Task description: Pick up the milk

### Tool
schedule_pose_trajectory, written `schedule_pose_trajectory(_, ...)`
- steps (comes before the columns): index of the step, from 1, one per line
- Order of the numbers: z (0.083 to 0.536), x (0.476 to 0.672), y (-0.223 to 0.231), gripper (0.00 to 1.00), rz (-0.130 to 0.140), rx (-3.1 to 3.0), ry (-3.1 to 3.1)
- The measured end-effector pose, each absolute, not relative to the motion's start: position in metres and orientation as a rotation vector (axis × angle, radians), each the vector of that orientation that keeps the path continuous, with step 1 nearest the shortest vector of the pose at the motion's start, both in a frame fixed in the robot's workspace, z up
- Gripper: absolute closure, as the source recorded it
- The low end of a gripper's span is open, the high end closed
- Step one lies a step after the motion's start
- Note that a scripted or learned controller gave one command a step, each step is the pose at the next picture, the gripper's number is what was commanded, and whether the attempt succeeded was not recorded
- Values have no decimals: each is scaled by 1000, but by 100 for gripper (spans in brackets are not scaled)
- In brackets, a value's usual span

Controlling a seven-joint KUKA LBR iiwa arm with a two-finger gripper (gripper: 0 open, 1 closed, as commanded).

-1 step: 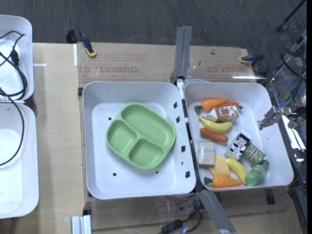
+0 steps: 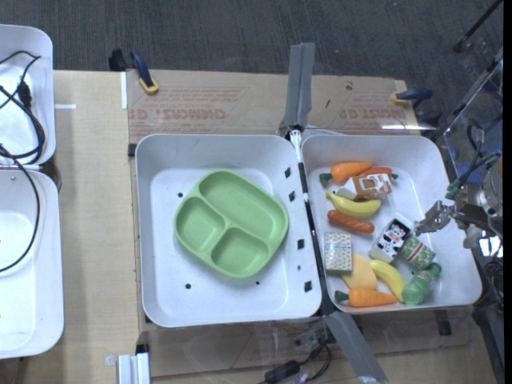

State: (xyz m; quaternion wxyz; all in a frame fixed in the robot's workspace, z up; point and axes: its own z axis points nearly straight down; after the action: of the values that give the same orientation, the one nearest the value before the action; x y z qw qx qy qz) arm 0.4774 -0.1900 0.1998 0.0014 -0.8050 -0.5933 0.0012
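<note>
Carrot [image 2: 370, 298] at crowded bin [image 2: 448, 165] edge

1. The green plate [image 2: 231, 224] looked like smooth, matt plastic.
2. Both bins [image 2: 160, 286] appeared glossy white plastic.
3. The bench [image 2: 88, 182] showed pale wood.
4. The milk [image 2: 393, 238] carton looked like printed card.

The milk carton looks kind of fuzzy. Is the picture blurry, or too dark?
Camera view: evenly lit, soft shadows inside the white bins; the milk carton is small, so its print looks smudgy; the pincer is a bit blurred; the green plate is sharp, with no glare.
</note>
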Motion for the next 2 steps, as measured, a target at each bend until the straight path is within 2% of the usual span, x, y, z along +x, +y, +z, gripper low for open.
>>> schedule_pose_trajectory(1,91,525,-148,0,2,-2424,-1998)
schedule_pose_trajectory(2,101,525,-149,100,2,-2428,-1993)
